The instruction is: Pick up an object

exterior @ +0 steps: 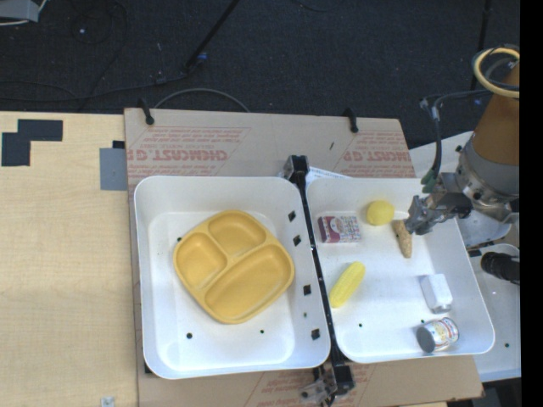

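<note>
Pincer (pixel 422 219) low over far right of right bin (pixel 475 287); whether released or clenched: cannot tell. Nothing seen lifted. Tan cone-like piece (pixel 404 242) just below it, lying on bin floor. Yellow ball (pixel 380 212) near, to left. Further out: small packet (pixel 339 228), corn cob (pixel 346 284), white block (pixel 436 292), small can (pixel 438 335). Left bin (pixel 161 227) carrying yellow divided tray (pixel 233 265). Pick judged not yet done; grasp and lift remaining.
</note>
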### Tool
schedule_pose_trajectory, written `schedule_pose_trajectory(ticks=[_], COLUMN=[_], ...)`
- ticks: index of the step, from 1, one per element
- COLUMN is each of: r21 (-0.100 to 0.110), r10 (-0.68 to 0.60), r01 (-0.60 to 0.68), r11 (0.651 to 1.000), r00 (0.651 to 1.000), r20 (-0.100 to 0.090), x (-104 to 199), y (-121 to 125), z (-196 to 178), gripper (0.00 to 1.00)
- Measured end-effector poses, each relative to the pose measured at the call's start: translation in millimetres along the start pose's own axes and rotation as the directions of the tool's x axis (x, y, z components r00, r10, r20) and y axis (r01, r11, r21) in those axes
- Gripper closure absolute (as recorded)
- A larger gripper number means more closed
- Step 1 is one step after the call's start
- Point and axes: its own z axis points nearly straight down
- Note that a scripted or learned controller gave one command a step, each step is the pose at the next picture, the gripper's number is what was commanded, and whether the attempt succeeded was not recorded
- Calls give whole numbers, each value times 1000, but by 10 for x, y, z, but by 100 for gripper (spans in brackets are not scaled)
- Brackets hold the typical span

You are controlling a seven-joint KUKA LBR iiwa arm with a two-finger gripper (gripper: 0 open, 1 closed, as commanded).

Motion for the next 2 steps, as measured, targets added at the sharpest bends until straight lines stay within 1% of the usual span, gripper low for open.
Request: schedule_pose_trajectory(ticks=[1,2], r21=[-1,1], r10=[0,0], r01=[0,0], r11=[1000,1000], r00=[1000,1000], r20=[1,1], x=[509,998], y=[-16,-192], z=[22,200], gripper=[100,100])
